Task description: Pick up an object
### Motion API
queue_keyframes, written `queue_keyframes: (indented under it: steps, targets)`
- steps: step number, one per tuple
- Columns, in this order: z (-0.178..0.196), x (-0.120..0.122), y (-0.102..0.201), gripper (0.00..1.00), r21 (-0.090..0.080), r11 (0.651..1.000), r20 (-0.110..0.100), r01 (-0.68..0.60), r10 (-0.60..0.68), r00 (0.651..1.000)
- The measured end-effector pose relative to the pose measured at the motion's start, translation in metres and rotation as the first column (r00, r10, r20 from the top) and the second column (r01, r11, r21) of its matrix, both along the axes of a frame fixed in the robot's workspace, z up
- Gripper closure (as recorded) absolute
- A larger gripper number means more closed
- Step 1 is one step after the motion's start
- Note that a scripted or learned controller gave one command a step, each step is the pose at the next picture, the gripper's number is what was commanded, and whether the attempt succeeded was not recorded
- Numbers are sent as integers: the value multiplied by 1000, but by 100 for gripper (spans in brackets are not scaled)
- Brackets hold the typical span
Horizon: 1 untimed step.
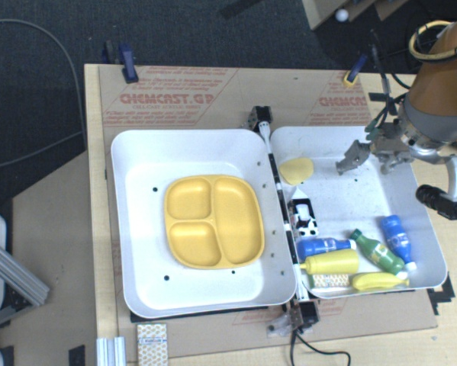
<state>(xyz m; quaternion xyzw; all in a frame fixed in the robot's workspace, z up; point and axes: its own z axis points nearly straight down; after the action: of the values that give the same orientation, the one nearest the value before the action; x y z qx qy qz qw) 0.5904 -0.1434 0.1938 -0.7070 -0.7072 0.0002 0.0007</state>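
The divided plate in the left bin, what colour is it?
Yellow; the plate shows clearly in the camera view.

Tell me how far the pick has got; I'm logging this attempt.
Nothing looks picked yet. The two-finger gripper is over the right white bin, nothing visible between its fingers. The blue plastic bottle, green bottle and yellow banana lie in that bin; choosing, grasping and lifting remain.

yellow tray (213, 221), green bottle (377, 252), blue bottle (396, 235), white bins (129, 204)

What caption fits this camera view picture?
Robot gripper hovers over right bin of toys; yellow tray fills left bin.
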Motion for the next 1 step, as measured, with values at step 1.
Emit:
queue_keyframes:
  steps: [1]
  targets:
    - [-26, -112, 28, 0, 0, 1000, -1, 1, -1, 1000]
